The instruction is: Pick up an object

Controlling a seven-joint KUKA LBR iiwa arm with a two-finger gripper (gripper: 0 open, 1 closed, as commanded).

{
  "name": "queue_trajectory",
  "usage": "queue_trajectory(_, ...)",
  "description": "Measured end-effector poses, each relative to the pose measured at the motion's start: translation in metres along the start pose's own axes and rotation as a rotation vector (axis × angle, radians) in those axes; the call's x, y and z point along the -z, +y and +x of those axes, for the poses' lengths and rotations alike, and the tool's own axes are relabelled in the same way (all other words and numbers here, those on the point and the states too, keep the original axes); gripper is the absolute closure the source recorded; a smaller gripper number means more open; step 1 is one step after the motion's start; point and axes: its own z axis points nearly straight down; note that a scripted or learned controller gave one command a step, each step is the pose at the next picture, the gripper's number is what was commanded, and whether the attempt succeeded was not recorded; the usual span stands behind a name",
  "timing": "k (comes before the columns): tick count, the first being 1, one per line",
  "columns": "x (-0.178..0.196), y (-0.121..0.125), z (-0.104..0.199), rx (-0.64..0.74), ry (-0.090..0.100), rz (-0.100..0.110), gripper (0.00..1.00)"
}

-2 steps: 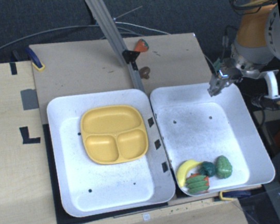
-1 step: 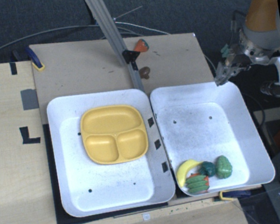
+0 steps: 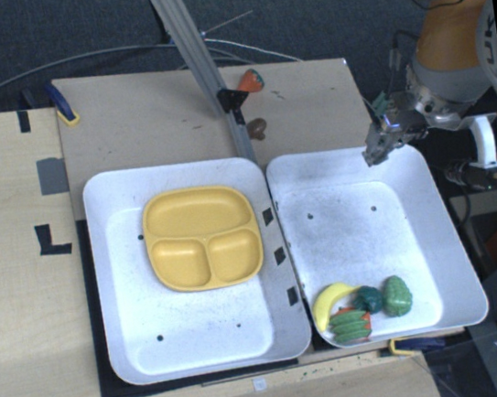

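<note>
Camera view: your gripper [image 3: 379,153] hangs upper right, jaw state unreadable; light, stiff, slick yellow plastic banana [image 3: 331,302] sits lower right in the right-hand white bin [image 3: 436,211], so pinch mid-curve.

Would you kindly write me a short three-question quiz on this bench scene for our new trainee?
1. True or false: the yellow divided plate lies in the left bin.
2. Which corner of the right bin holds the banana and the green toys?
A. far left
B. near left
C. far right
3. Fill in: the gripper hangs over the right bin's far ____ corner.

Key: 1 true; 2 B; 3 right.
</note>
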Motion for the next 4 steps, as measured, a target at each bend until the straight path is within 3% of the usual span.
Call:
queue_trajectory(1, 0.004, -0.023, 0.045, 0.001, 0.001, 0.001, 1.0)
queue_trajectory(3, -0.022, -0.064, 0.14, 0.001, 0.001, 0.004, 1.0)
queue_trajectory(4, -0.012, -0.084, 0.189, 0.003, 0.001, 0.002, 1.0)
